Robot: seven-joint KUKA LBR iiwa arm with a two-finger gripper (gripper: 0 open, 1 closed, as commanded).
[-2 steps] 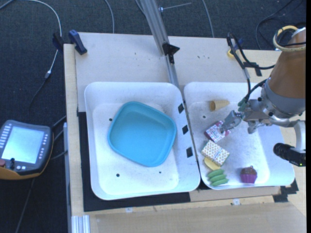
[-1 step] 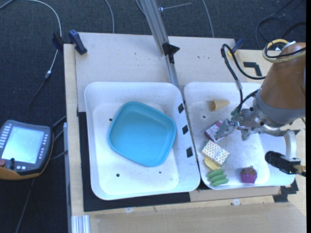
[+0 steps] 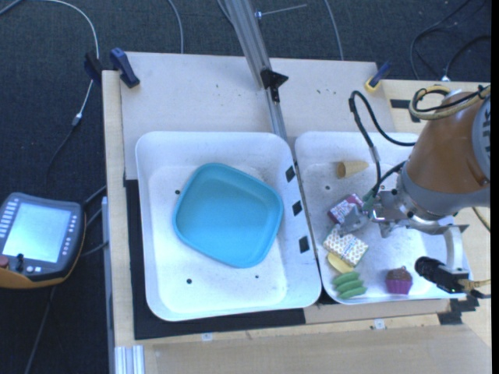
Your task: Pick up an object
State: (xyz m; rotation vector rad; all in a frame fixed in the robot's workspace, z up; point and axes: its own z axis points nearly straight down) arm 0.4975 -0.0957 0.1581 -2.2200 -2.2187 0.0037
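The gripper [image 3: 360, 218] (finger spacing impossible to tell) hovers in the right white plastic bin [image 3: 312, 150], touching a crinkly pink wrapped packet [image 3: 343, 208] near the bin's crowded front edge.

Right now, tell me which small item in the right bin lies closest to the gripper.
The pink-and-white wrapped packet, just left of the gripper. The ice-cream cone, checkered packet, green pod and purple cupcake lie farther away.

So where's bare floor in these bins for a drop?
Left bin: a strip along the near wall, beside the blue plate. Right bin: the far corner behind the cone. Its near half is crowded: packet, green pod, purple toy.
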